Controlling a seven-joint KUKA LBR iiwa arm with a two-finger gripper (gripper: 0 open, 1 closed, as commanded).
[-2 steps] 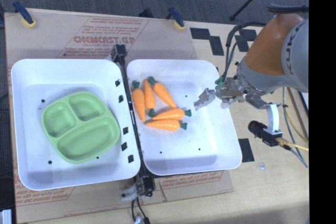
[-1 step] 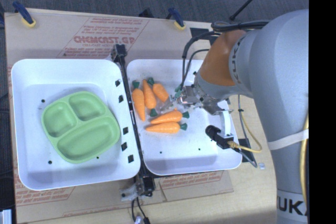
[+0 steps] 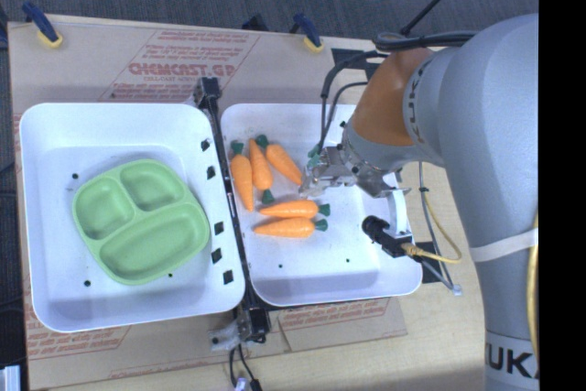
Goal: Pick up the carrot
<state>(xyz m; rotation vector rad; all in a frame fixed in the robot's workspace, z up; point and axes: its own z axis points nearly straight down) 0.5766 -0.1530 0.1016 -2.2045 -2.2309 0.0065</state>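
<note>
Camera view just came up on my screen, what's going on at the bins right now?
The grey arm reaches in from the right over the right bin, its pincer low beside a cluster of five carrots. No carrot is visibly held; all appear to lie on the bin floor. The left bin holds a green divided plate.
</note>
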